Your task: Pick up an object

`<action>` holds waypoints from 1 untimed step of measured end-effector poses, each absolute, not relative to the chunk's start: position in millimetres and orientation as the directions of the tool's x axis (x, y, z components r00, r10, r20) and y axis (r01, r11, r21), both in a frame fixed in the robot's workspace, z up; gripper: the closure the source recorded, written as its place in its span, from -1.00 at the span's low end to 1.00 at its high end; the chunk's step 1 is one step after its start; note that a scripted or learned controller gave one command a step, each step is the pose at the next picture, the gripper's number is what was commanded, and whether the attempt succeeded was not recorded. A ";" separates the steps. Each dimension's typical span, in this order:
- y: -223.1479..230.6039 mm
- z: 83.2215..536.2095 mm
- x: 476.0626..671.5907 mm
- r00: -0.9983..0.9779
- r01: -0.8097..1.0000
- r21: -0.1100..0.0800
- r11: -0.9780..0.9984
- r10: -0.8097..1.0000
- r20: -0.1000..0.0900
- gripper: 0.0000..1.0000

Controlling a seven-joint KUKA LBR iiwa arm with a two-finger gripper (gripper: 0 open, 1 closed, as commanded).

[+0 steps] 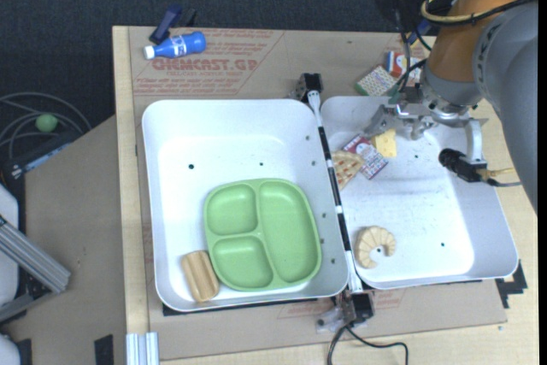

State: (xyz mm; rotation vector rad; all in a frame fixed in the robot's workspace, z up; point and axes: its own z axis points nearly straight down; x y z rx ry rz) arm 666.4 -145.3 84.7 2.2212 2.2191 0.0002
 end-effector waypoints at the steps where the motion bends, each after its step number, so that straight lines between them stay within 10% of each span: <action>1: -144.9 95.8 667.5 0.000 1.000 0.005 0.000 1.000 -0.002 1.00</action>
